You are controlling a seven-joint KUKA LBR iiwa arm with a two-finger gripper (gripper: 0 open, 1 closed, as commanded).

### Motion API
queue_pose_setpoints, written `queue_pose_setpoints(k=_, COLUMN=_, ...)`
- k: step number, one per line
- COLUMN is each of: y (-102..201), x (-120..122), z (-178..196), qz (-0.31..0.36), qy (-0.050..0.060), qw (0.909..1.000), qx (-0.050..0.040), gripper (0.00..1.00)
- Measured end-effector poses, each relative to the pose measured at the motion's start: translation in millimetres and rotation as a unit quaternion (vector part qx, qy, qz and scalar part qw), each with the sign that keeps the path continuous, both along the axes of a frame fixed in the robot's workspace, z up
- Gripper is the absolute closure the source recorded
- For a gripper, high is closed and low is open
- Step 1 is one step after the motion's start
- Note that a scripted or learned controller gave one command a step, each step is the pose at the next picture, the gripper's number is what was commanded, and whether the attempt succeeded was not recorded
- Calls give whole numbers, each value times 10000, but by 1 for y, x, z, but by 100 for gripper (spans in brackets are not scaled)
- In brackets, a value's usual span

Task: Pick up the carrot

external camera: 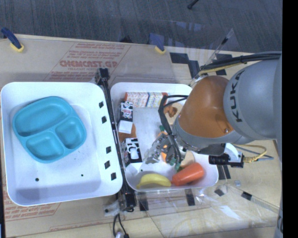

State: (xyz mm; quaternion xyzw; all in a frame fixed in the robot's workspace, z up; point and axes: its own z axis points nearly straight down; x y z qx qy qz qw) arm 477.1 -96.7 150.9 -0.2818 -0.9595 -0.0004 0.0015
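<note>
Lying against bin wall [208, 182]: carrot [188, 173].

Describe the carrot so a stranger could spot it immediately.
Start at the right-hand white bin, the one the grey and orange arm reaches into. Look along its near edge, just below the tool. The carrot is the stubby orange-red piece lying beside a yellow banana, which is paler and curved.
</note>
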Motion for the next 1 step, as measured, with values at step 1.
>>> queue_pose_setpoints(k=1, y=0, x=2, z=10, qz=36, qy=-8, qw=10000, qx=-1, gripper=100)
